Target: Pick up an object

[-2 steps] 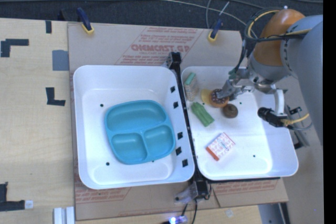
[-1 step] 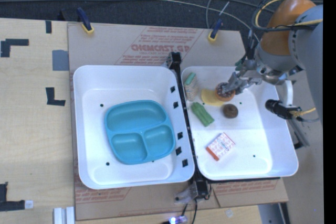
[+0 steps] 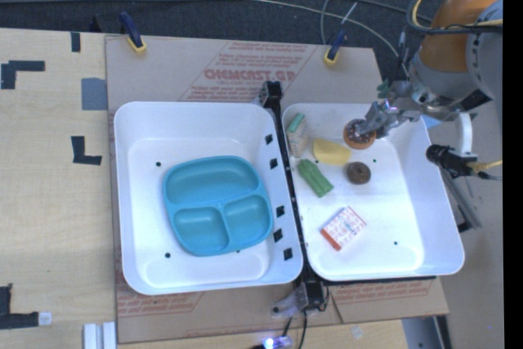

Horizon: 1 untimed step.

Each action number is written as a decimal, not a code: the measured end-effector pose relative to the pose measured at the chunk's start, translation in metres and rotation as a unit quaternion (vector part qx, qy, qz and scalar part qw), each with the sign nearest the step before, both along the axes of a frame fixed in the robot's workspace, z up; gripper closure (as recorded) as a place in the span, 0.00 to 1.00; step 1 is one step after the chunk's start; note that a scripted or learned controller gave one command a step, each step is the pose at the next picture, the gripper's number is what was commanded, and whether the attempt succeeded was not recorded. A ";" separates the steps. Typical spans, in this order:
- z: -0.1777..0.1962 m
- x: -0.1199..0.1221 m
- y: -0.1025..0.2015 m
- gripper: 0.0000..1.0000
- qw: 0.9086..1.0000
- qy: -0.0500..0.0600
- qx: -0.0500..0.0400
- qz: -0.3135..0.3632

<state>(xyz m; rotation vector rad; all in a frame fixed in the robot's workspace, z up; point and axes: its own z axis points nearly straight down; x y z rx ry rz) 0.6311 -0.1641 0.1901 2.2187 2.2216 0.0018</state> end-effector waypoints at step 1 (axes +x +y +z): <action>0.061 0.003 0.008 1.00 1.000 -0.002 0.000 0.001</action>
